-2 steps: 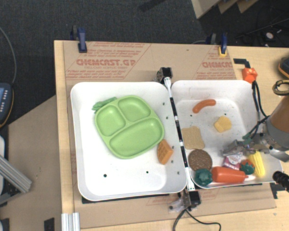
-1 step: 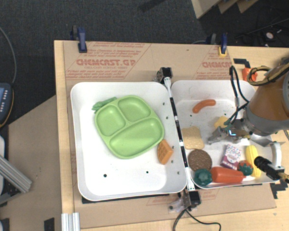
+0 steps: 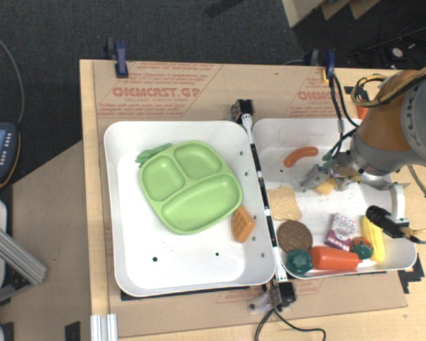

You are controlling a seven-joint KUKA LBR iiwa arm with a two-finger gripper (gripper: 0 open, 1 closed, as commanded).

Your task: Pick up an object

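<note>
My gripper (image 3: 319,178) is low in the right bin (image 3: 270,137), near its middle, under the grey arm with the orange band (image 3: 383,123). A small yellow piece (image 3: 327,187) lies right at the gripper's tip; whether it is gripped I cannot tell. An orange sausage (image 3: 300,155) lies just up and left of the gripper. A tan bread slice (image 3: 285,203) lies below and to its left. Further toward the front are a brown round patty (image 3: 294,235), a pink packet (image 3: 342,227), a carrot (image 3: 334,259), a green broccoli piece (image 3: 298,262) and a yellow corn cob (image 3: 373,239).
The left bin (image 3: 121,212) holds a green divided plate (image 3: 190,187) and an orange waffle piece (image 3: 243,224) by the shared wall. A black part (image 3: 385,219) juts over the right bin's right side. Blue clamps (image 3: 118,57) sit on the bench's back edge.
</note>
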